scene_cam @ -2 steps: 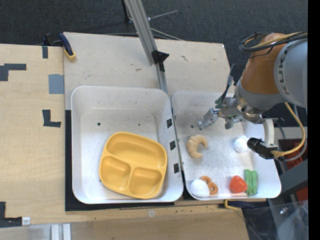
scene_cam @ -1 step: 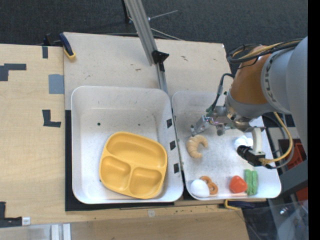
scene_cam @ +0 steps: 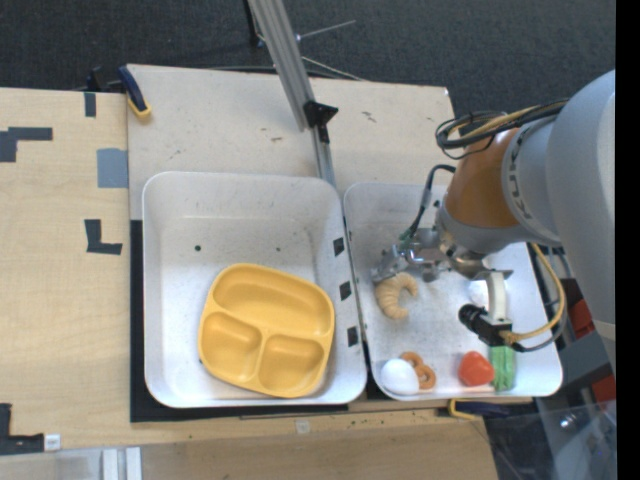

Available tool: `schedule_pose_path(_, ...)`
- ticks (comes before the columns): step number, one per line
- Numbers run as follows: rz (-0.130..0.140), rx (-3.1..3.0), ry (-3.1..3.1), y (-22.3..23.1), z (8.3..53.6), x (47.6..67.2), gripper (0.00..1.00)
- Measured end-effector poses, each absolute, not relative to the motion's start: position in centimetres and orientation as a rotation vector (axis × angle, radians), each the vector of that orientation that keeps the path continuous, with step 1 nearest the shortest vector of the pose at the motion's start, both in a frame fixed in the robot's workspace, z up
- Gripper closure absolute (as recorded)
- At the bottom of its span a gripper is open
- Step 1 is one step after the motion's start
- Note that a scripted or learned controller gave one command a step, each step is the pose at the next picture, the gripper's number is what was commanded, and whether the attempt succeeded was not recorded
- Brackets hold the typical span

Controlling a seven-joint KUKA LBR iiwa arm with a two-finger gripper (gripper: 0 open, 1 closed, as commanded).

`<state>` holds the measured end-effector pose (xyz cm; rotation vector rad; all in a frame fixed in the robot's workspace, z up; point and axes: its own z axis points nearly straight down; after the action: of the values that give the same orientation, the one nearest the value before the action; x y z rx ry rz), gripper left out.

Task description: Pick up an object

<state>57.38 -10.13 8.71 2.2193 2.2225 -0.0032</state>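
nearest the camera, along the front edge of the right bin (scene_cam: 452, 208), sat a little row of stuff: a white egg (scene_cam: 399, 375), a small orange ring-shaped thing (scene_cam: 421, 370) touching it, then a red tomato-looking piece (scene_cam: 476, 368) with a green block (scene_cam: 503, 368) right beside it. in the left bin (scene_cam: 170, 268) the yellow divided tray (scene_cam: 267, 329) lay towards the front, nothing in its compartments.

a bit further back in the right bin was the croissant (scene_cam: 396, 295), tan and curved, lying flat on the floor of the bin. the tool (scene_cam: 407, 265) was down right at its upper end, touching or as good as. honestly i couldn't tell if it was open or closed, the metal bits were too small and muddled against the bin. nothing showed as lifted, the croissant looked like it was sitting on the bin floor.

so my read: this was the grasp step, with the croissant as the target. the next move needed a firm close around the pastry and a straight lift. the shape's curved and probably slippery, so a grip at the tip could've slid off.

behind all that, the grey arm (scene_cam: 560, 168) with its orange band came in from the right, and the bare bench (scene_cam: 60, 218) ran off to the left.
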Motion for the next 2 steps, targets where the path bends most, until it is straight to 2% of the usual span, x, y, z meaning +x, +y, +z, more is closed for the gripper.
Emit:
schedule_pose_path(1, -0.002, 2.218, 2.225, -10.1, 9.9, 57.4, 1.0)
schedule_pose_path(2, 0.002, 2.219, 2.222, -10.0, 14.2, 57.0, 1.0)
